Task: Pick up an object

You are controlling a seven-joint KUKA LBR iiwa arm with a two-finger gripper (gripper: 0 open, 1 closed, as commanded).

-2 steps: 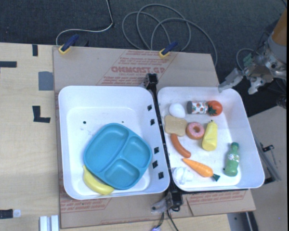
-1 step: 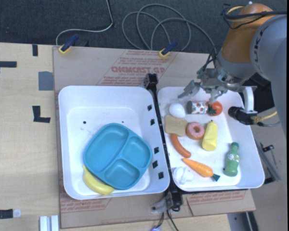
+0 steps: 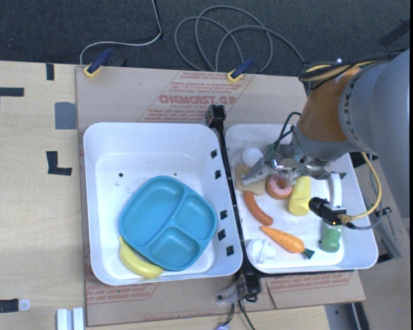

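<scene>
Nearest us in the right bin (image 3: 361,256) we count one carrot (image 3: 283,238), one sausage (image 3: 257,207), one doughnut (image 3: 279,187). The left bin (image 3: 96,184) holds one blue tray (image 3: 168,222). Beyond, the gripper (image 3: 279,163); its fingers we cannot tell.

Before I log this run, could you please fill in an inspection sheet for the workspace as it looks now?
Surface: cardboard sheet on a wooden bench, bearing two white bins.
Job's things: right bin holds a hot dog, carrot, donut, yellow piece, green piece, white egg.
Clutter: left bin holds a blue divided plate overlapping a banana.
Grippers: gripper low over the right bin, near the donut; finger state unclear.
Cables: grey loops behind the bench.
Surroundings: dark carpet.
</scene>
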